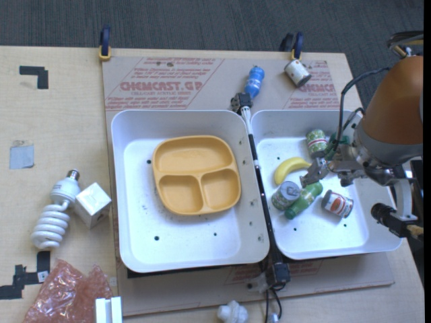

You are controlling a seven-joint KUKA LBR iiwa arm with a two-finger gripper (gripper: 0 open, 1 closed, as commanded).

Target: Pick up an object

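Observation:
The right bin holds a yellow banana, a green bottle lying on its side, a silver-topped can, a green can and a red-and-white can. My gripper hangs over this bin, just above the upper end of the green bottle and right of the banana. The arm's orange band and grey wrist reach in from the right and hide part of the bin's right side. Nothing visibly hangs from the gripper.
The left bin holds a yellow divided tray. Behind the bins lie a blue bottle and a small can. A spiral light bulb, a white cube and a pink bag sit at left.

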